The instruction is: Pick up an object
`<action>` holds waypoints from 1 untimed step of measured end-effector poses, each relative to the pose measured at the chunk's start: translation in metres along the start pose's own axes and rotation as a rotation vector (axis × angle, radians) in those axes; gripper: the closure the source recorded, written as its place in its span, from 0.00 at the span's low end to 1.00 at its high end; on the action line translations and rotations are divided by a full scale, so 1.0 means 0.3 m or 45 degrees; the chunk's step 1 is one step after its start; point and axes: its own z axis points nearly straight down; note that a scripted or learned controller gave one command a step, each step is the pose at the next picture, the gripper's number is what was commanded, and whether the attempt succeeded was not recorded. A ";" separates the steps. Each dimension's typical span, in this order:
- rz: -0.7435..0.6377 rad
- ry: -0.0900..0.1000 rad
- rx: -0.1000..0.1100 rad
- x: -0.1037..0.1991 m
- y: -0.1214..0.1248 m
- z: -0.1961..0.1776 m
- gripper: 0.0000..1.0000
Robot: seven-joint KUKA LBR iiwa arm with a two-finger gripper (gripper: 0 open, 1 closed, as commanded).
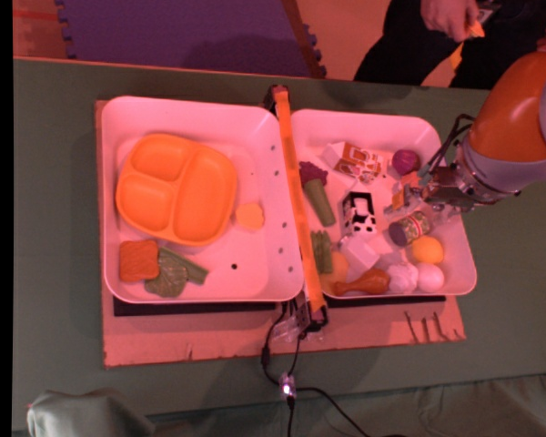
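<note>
The right bin (382, 121) holds several toy foods: a black-and-white cow-patterned box (358, 213), a small can (408, 230), a yellow ball (427, 248), a purple ball (405, 161), an orange-and-white carton (358, 160) and a drumstick (364, 285). My gripper (421, 192) hangs low over the bin's right side, just above the can and below the purple ball. The arm's grey wrist and orange band (519, 121) cover the bin's right rim. I see nothing lifted out of the bin.
The left bin (255, 130) carries an orange divided plate (175, 188), a small yellow-orange piece (249, 215), an orange-brown block (138, 260) and a green leaf (171, 279). An orange bar (296, 208) runs between the bins. A person stands at the top right (437, 16).
</note>
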 end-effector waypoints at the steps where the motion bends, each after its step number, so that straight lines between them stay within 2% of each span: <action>1: 0.000 0.000 0.000 0.000 0.000 0.000 0.00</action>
